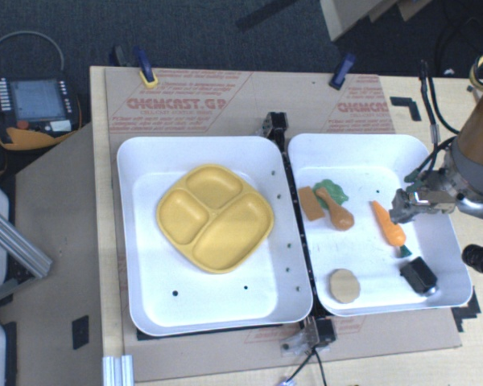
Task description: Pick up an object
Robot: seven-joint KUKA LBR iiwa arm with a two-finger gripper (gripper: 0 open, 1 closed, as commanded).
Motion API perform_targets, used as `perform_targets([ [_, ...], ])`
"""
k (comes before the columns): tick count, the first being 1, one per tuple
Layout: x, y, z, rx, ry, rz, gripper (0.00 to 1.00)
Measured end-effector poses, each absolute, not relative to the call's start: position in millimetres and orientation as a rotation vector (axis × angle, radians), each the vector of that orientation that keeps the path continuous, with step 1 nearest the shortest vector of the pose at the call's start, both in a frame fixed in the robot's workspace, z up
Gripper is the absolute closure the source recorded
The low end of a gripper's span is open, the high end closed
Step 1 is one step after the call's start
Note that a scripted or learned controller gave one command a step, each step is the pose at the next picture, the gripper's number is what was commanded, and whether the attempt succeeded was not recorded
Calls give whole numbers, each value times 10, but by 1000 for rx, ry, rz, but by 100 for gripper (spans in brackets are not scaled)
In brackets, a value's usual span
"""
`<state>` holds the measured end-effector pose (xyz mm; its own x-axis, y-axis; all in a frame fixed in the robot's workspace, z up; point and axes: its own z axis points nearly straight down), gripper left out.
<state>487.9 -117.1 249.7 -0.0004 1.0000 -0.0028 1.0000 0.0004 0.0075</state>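
In the right bin (362, 153) lie several small items: an orange carrot (388, 223), a brown bread-like piece (310, 203), a green-topped toy with an orange-brown end (336, 203), a round tan disc (344, 285) and a black block (419, 276). My gripper (406, 207) hangs over the right side of this bin, just right of the carrot's upper half and close to it. Nothing shows as lifted off the bin floor.
The left bin (141, 288) holds a yellow divided plate (216, 216). A black clamp (275, 124) sits at the top of the seam between the bins. Cables (431, 103) run down at the far right toward the arm.
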Motion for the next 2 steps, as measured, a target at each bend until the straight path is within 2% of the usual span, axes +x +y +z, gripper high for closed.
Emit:
perform_targets([
  [1, 4981, -651, 2541, 2213, 2227, 4, 100],
  [2, 4964, -191, 2424, 2218, 2230, -1, 100],
])
